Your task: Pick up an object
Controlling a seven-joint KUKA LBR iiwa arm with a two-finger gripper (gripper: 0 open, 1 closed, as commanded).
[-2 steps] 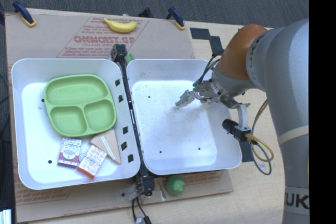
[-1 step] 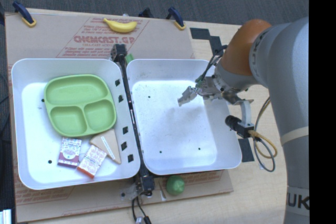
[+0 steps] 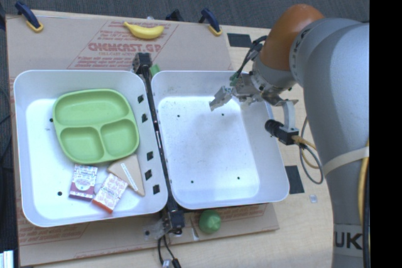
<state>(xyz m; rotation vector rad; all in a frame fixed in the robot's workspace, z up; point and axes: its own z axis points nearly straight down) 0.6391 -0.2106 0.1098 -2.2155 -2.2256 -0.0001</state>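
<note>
Green tray (image 3: 95, 123) and the packets (all in the left bin (image 3: 25, 154), toward its front edge) lie well left of the gripper (image 3: 221, 99), which hangs apparently open and unladen over the right bin's (image 3: 273, 182) back edge.

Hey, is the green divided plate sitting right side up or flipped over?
Right side up: the green divided plate in the left bin shows its three hollow compartments facing the camera.

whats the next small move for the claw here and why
Probably swing left across the divider toward the left bin. The claw hangs over the right bin's back edge, while the green plate, two small packets and a wedge all lie in the left one.
</note>
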